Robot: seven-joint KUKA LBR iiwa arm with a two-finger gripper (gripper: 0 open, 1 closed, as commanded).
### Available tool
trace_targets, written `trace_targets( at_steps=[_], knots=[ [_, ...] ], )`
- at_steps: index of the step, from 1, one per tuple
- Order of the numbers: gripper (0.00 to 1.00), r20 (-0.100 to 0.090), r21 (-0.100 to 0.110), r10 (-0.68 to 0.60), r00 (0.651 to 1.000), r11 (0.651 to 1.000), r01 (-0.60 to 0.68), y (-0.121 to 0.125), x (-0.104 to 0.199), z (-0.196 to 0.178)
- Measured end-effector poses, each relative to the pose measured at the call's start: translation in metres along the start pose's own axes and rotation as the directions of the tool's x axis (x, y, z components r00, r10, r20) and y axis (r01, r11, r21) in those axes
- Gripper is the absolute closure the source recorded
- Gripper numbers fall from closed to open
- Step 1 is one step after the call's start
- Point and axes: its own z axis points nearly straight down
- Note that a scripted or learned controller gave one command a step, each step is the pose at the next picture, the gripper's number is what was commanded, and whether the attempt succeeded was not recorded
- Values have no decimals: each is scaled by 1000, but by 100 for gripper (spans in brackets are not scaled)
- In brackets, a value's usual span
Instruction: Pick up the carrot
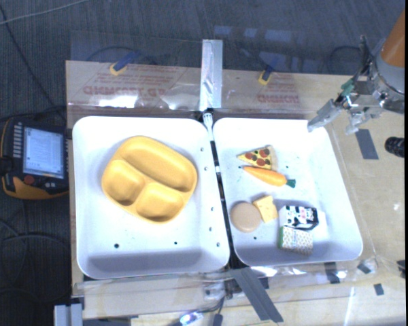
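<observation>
Approach step, by the look of it. Carrot (265,176) lying in right bin (347,202), just below pizza slice (258,157). Gripper (347,107) hovering beyond bin's far right corner, fingers spread, holding nothing. Next: swing in over carrot, align, descend.

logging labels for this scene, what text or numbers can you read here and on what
Red lettering on the clear plastic sheet behind the bins: reads mirrored and blurred, not legible.
Small carton with a black and white pattern, in the right bin: any print too small to read.
Handheld control screen left of the bench: lit, content too blurred to read.
Nothing readable on the carrot or yellow tray.
</observation>
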Motion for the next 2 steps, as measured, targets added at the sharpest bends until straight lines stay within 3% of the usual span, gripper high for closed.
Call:
trace_targets(
  at_steps=[1,2],
  knots=[
    [0,1,0,-252,968,968,252,-28,38,83],
    [0,0,-1,-295,956,956,295,-34,102,183]
  ],
)
